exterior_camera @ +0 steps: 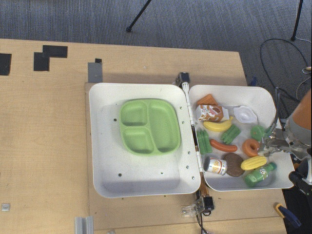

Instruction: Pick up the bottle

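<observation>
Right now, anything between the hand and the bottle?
Partly. The green bottle lies in the near-right corner of the right bin; the hand is further back, at that bin's right edge. A yellow toy lies between them, against the bottle. Nothing visible covers the bottle.

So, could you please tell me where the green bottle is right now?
In the camera view, the green bottle lies in the right bin's front right corner, just below the yellow corn.

Two bins side by side on worktop (44,130). In left bin (105,174), a tray (148,126). In right bin (265,97), bottle (258,174) at near right corner, behind it a banana (253,163).
</observation>
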`<control>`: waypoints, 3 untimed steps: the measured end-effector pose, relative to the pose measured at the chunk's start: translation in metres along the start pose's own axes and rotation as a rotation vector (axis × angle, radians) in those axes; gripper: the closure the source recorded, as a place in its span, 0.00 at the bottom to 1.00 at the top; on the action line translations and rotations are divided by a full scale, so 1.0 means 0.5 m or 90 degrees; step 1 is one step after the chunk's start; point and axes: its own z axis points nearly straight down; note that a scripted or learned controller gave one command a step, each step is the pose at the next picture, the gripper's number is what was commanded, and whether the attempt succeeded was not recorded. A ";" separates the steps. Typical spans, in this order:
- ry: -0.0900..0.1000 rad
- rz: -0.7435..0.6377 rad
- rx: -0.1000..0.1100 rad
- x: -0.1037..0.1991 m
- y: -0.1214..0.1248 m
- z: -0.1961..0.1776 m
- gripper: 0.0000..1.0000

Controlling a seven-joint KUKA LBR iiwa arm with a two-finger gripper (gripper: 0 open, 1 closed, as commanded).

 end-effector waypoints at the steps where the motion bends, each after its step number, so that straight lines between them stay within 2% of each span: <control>1: 0.001 0.050 -0.002 0.192 0.006 -0.137 1.00; 2: 0.001 0.012 0.000 0.352 -0.040 -0.117 1.00; 3: 0.001 -0.164 -0.002 0.556 -0.082 -0.200 1.00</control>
